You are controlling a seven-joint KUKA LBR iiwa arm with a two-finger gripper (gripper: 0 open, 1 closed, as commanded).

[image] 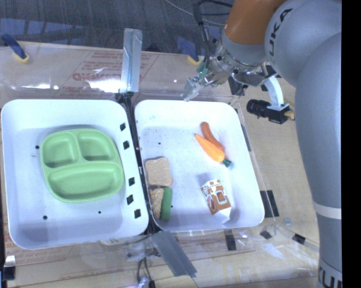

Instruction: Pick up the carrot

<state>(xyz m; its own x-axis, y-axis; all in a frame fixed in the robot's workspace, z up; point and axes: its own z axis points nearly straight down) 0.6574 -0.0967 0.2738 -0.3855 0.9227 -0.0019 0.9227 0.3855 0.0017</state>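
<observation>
Dark carpet lies beyond the tabletop (276, 161), which carries two shallow white bins side by side under a clear plastic sheet. Seen from the fixed overhead camera, the right bin (186, 116) serves as the landmark. The gripper (195, 87) hangs just past this bin's far rim, outside it, tilted toward the far-left corner. Its fingers are small and pale against the glare, and whether they are parted or closed cannot be told; nothing is visibly caught between them.

The carrot (211, 149) lies inside the right bin, in its right half and nearer the far wall, pointing slantwise with its green stub toward the near right. A reddish sausage (211, 134) rests touching the carrot's far side. Near the bin's right front sits a small printed carton (217, 197). Against the bin's left wall lie a slice of bread (158, 171), and in front of it a cracker (156, 201) with a green piece (166, 205) beside it. The bin's middle floor is bare white.

Left of the right bin, the left bin (24, 221) holds a green divided tray (81, 164).
</observation>
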